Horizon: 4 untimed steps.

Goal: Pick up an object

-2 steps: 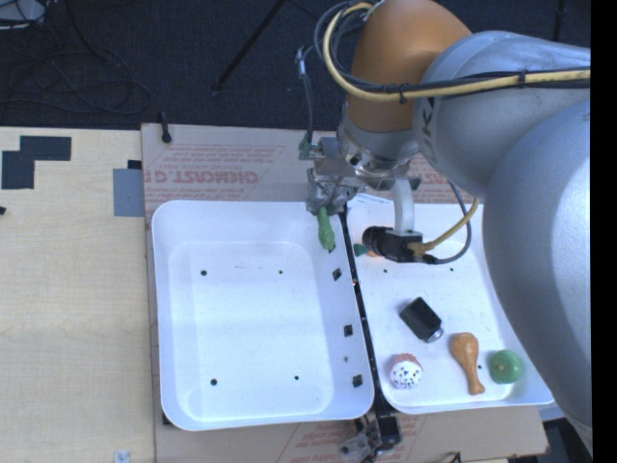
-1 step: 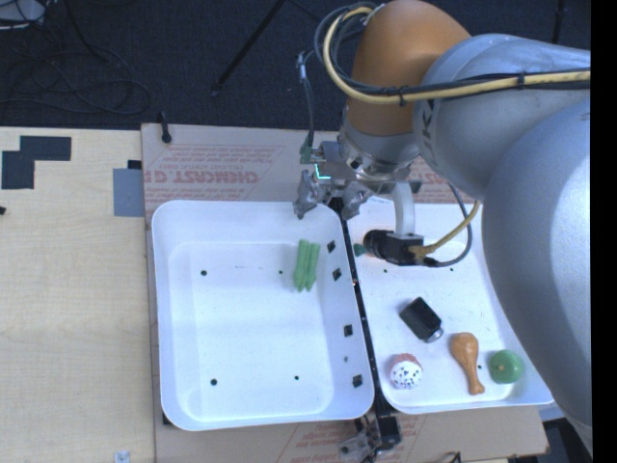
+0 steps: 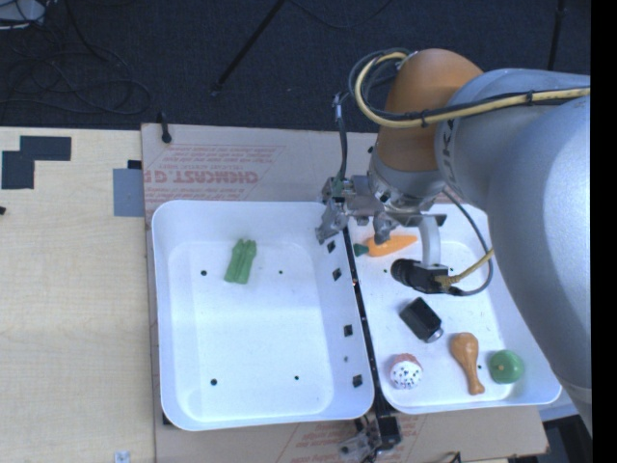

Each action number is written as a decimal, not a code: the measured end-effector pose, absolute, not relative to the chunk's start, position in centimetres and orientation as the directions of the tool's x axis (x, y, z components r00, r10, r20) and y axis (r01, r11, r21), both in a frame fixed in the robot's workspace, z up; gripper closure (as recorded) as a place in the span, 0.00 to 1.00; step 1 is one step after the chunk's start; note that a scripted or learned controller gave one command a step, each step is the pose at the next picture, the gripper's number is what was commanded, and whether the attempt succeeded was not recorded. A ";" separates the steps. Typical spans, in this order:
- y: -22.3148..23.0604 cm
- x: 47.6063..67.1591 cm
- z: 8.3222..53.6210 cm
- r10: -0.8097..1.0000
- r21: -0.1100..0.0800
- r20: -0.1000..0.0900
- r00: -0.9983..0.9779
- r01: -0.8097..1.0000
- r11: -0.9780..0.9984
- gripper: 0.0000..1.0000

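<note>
One gripper (image 3: pixel 362 222) low over right bin (image 3: pixel 540 379), far left corner; open or clenched, cannot tell. Carrot (image 3: pixel 390 245) just beside it. Nearer camera: black block (image 3: pixel 421 318), spotted ball (image 3: pixel 406 371), drumstick (image 3: pixel 468 359), green ball (image 3: pixel 504 366). Green bundle (image 3: pixel 241 260) alone in left bin (image 3: pixel 169 355).
</note>
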<state>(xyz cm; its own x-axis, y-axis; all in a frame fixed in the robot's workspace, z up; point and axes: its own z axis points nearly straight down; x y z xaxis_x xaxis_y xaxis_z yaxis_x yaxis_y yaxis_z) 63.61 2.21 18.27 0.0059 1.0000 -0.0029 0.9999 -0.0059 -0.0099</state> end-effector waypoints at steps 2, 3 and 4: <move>-6.9 61.2 21.9 1.000 -0.003 -0.004 0.009 1.000 -0.009 1.00; -0.5 57.7 35.5 1.000 0.012 0.003 -0.007 1.000 0.007 1.00; 0.8 59.9 49.8 1.000 0.016 0.000 -0.003 1.000 0.003 1.00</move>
<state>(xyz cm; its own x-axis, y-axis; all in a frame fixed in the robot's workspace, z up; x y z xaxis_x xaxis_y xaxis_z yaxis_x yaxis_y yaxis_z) 59.95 0.83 49.80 -0.0027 1.0000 0.0001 0.9999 0.0027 0.0158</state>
